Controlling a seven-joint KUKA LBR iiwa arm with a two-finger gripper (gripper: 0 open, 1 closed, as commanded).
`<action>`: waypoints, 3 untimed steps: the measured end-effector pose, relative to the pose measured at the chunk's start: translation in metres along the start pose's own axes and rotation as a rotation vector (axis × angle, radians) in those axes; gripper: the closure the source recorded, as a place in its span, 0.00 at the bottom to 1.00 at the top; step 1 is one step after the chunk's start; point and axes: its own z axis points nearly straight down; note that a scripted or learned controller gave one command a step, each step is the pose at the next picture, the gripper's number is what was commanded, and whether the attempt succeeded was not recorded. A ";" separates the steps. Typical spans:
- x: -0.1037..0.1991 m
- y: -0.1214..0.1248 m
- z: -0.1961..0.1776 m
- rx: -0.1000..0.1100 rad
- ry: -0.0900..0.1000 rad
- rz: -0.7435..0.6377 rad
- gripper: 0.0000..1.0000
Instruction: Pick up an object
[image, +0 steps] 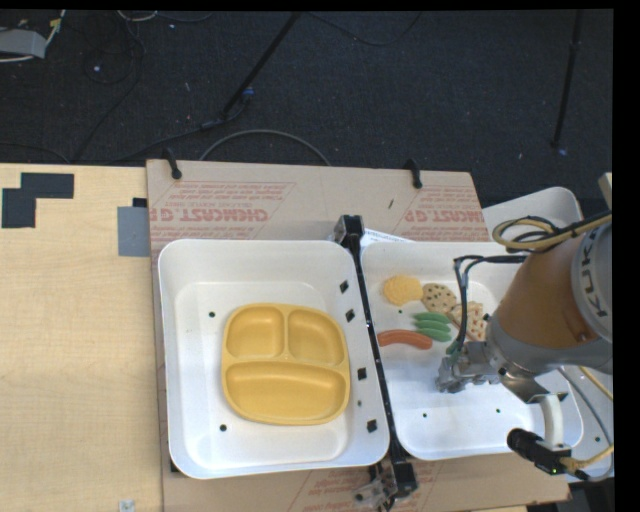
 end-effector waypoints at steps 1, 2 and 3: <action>0.000 0.000 -0.042 -0.002 -0.001 -0.006 1.00; 0.001 0.007 -0.085 -0.003 -0.002 -0.006 1.00; -0.005 0.010 -0.147 -0.006 -0.003 -0.006 1.00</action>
